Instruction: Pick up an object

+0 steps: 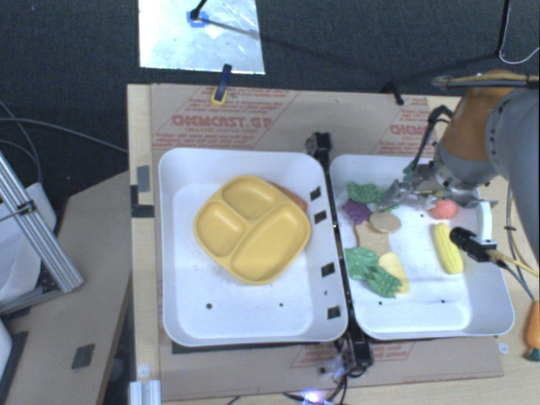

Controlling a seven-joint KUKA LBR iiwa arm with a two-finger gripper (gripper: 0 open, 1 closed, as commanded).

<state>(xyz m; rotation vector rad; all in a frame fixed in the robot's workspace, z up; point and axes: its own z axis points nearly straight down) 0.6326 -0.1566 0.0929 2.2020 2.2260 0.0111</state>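
Observation:
My gripper (395,195) is low in the right bin (422,315), near its back, with the arm coming in from the right. Its tip is right beside a green leafy toy (364,192) and just above a round tan piece (386,223). A purple piece (355,212) lies left of the tan one. An orange-red ball (445,208) sits under the wrist, and a yellow corn cob (447,248) lies in front of it. Nearer the front are a green leafy toy (371,268) and a pale yellow piece (395,273). I see nothing lifted.
The left bin (181,310) holds a yellow divided plate (251,229), with a pinkish thing (296,197) peeking out behind it. Black clips line the divider between the bins (331,226). Cardboard lies under both bins.

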